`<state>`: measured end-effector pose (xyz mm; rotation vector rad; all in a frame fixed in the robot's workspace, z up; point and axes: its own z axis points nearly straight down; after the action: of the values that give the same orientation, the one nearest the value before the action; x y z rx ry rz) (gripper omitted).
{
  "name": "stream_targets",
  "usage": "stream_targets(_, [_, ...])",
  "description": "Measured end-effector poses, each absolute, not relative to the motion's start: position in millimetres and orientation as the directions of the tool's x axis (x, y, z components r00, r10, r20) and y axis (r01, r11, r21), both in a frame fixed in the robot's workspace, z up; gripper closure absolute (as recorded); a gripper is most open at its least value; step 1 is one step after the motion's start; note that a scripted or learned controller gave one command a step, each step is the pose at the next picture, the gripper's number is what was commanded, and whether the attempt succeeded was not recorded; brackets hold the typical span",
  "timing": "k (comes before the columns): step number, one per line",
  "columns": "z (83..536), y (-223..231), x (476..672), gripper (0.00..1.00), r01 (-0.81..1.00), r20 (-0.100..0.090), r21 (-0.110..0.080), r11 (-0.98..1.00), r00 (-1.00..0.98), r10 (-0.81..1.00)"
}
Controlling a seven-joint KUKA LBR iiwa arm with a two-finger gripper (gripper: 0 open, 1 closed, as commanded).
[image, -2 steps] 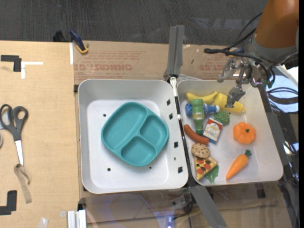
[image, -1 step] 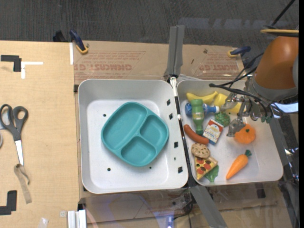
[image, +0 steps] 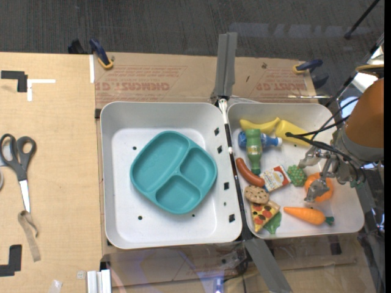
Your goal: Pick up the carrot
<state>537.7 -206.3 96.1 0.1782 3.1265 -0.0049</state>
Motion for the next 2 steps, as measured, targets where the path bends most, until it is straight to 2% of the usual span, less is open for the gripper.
stream_targets(1, [107.6, -204.8, 541.2, 1.00, 0.109, -0.019, -0.003, 0.994, -0.994, 0.109])
stream_targets(2, [104.4, -221.0, 478.9, 1.00, -0.429, -0.002, 0.000, 0.903, -0.903, -0.429])
